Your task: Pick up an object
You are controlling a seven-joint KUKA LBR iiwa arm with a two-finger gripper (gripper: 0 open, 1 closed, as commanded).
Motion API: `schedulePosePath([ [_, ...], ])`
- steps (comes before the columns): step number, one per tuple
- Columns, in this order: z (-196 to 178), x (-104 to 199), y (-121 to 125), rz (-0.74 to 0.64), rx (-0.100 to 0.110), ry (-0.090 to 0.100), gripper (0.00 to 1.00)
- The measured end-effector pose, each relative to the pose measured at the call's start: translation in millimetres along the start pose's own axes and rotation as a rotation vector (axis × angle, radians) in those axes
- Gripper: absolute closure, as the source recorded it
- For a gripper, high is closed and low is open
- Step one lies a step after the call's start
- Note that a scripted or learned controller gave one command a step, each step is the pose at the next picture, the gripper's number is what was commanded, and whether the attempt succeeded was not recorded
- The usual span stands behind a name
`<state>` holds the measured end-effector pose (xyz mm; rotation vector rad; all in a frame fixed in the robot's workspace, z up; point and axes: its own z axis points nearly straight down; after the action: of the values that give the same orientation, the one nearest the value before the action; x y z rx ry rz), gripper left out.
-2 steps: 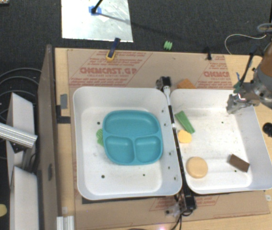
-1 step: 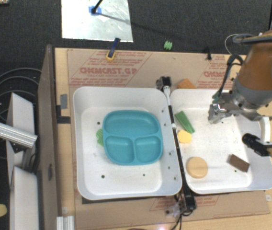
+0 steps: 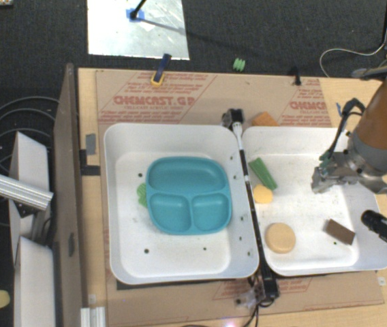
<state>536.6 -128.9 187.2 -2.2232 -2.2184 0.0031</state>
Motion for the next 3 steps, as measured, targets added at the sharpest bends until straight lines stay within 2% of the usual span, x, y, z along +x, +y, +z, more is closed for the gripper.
schedulePosePath([
  [1, -41.4, -42.4, 17.3, -0.001, -0.009, -0.003, 1.00],
  [2, -39.2, -39.7, 16.4, -0.004, -0.004, 0.000, 0.00],
  [3, 72.3, 37.9, 11.9, -0.012, 0.007, 0.006, 0.00],
])
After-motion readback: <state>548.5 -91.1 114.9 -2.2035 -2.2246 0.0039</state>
